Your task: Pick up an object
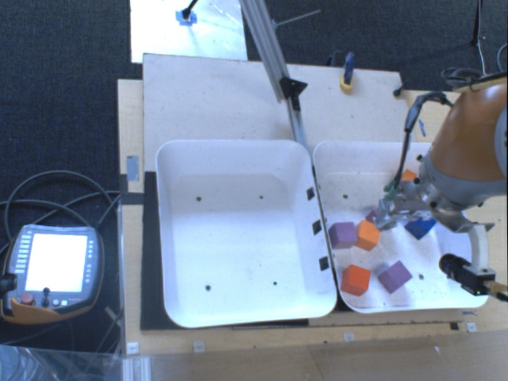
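Status: pick not done yet, as far as I can judge. My gripper (386,213) is low inside the right bin (333,165), over the cluster of blocks. Can't tell if my fingers are wide or closed; the wrist hides them, and no block is visibly between them.

Candidates from my tip:
- orange cube (367,234) at 7 o'clock, just beside me, touching the purple cube (343,234) on its 9 o'clock side
- blue block (420,228) at 4 o'clock, near
- small orange block (409,176) at 1 o'clock, partly hidden by my arm
- red-orange cube (356,279) and second purple cube (394,276) toward 6 o'clock, farther off, apart from each other

Left bin (238,236) isn't involved.

Remaining, by my read: close on one block, probably the orange cube, then lift clear. All blocks look to be resting on the bin floor.
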Robot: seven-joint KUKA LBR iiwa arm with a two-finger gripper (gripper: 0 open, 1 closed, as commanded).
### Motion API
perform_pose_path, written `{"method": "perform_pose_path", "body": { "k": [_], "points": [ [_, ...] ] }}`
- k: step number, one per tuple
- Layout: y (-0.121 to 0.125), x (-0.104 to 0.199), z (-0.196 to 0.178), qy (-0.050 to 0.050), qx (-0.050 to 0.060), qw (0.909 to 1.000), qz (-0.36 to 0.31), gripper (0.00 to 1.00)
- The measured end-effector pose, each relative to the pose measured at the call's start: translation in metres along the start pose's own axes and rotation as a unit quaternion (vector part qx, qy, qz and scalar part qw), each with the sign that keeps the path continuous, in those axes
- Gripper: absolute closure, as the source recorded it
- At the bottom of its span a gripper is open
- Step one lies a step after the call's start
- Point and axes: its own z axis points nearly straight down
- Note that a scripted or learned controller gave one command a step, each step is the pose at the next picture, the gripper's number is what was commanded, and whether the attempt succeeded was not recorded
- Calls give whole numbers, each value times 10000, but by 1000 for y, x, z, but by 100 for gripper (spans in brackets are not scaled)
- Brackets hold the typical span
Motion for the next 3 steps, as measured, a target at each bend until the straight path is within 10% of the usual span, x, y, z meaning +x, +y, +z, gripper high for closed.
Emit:
{"method": "perform_pose_path", "body": {
  "k": [3],
  "points": [
    [-2, 157, -21, 4, -3, 10000, -6, 100]
  ]
}}
